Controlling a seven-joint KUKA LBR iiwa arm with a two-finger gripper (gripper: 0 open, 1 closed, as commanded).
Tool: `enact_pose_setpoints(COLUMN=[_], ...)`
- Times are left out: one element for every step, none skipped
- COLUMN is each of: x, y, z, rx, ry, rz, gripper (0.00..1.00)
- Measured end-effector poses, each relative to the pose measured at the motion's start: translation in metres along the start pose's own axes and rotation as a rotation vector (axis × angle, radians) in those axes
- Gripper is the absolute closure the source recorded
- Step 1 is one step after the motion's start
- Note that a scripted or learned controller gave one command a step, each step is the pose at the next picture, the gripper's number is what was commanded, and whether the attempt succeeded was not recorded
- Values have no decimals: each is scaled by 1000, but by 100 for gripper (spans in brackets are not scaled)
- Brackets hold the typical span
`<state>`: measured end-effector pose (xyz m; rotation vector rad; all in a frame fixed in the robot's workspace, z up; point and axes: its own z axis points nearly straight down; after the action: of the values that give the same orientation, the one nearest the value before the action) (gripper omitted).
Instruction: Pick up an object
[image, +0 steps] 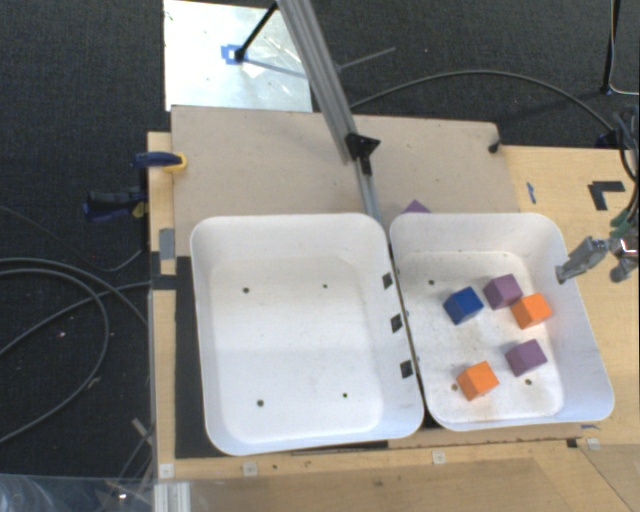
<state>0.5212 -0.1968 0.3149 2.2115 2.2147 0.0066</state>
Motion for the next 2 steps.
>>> enact_pose_setpoints(x=[22,55], y=[72,52], z=[100,200], rx=[13,-7], ry=[7,1], rz=[-6,-2], gripper=[0,0])
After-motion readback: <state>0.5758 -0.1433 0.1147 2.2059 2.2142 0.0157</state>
